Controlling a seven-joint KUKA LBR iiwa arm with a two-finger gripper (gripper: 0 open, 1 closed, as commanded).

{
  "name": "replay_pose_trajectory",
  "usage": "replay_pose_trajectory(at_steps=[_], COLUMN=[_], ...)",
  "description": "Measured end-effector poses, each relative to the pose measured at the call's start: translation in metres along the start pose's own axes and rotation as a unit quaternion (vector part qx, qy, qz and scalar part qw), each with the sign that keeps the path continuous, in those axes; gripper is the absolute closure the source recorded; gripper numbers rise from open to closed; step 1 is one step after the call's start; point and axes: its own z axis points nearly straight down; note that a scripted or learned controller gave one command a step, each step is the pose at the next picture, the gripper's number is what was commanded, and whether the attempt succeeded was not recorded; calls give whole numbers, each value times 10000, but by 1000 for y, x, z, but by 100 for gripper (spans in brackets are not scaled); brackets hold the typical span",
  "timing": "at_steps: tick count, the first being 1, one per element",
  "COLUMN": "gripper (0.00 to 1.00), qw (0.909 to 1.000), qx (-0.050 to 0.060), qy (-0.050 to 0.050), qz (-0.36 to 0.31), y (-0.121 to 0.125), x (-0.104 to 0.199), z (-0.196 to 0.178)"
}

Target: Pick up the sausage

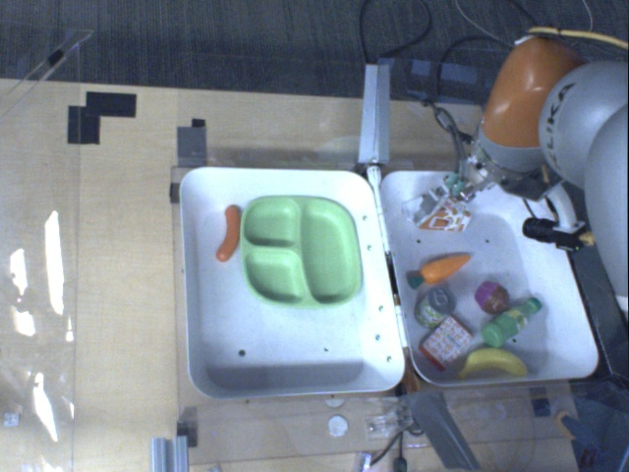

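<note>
The sausage [229, 233], orange-red and slim, lies in the left bin [295, 367] against its left wall, beside a green divided plate [300, 250]. My gripper [460, 185] hangs over the far part of the right bin [570, 293], just above a small packet [442, 215] with orange print. The sausage is far to the gripper's left, across the bin divider. The arm's orange band [526, 91] sits above the gripper and hides the wrist.
The right bin holds a carrot [444, 265], a small can [433, 306], a purple fruit [491, 296], a green bottle [508, 324], a printed box [445, 341] and a banana [493, 364]. A metal post [373, 116] stands between the bins at the back.
</note>
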Motion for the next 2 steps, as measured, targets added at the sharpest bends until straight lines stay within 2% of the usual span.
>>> replay_pose_trajectory(at_steps=[1, 2], gripper=[0, 0], qw=[9921, 9452], qx=[-98, 31], qy=[-90, 112], qz=[-1247, -3261], y=[-18, -16], x=[4, 11], z=[-3, 26])
